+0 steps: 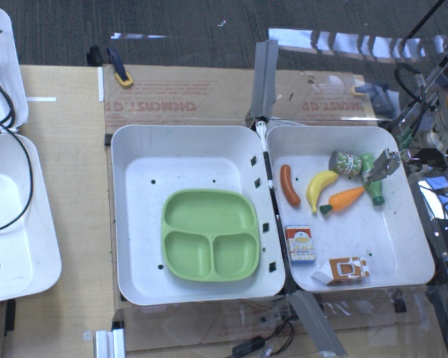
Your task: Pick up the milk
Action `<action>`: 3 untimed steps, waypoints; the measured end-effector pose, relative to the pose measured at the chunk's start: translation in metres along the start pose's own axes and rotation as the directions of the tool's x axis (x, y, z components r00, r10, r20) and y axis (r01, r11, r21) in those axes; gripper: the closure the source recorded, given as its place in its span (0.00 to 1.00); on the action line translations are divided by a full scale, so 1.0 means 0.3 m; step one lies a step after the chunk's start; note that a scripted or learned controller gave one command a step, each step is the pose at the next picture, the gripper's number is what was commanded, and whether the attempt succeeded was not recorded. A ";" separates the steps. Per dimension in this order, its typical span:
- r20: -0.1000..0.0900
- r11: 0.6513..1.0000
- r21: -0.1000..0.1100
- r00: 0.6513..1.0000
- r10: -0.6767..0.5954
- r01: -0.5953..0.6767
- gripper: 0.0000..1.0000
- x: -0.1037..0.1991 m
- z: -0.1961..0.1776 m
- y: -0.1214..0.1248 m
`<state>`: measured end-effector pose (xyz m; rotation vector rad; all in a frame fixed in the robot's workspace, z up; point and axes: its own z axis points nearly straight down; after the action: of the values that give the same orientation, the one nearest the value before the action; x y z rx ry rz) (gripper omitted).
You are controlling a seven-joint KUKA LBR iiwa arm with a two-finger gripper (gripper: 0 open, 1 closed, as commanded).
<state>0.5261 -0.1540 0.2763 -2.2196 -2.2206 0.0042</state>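
The milk carton (pixel 344 271), white with an orange-brown print, lies on its side near the front edge of the right bin (pixel 403 233). My gripper (pixel 381 166) reaches in from the right at the back of that bin, hanging over a green bottle (pixel 375 191) beside a green-labelled can (pixel 347 162). It is well behind the milk carton and apart from it. Nothing of the milk is between the fingers.
In the right bin also lie a red sausage (pixel 290 185), a banana (pixel 319 187), a carrot (pixel 345 198) and a small red-and-white box (pixel 300 245). The left bin (pixel 134 200) holds a green divided plate (pixel 210 234). Cables hang at the right edge.
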 end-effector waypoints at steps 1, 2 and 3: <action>-0.001 0.998 0.000 0.998 -0.065 0.065 0.00 -0.002 0.504 -0.163; -0.001 0.980 -0.001 0.980 -0.199 0.199 0.00 0.116 0.619 -0.162; 0.000 0.981 -0.003 0.981 -0.196 0.196 0.00 -0.160 0.617 -0.160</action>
<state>0.4774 -0.2021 0.0915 -1.9909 -2.4305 0.0004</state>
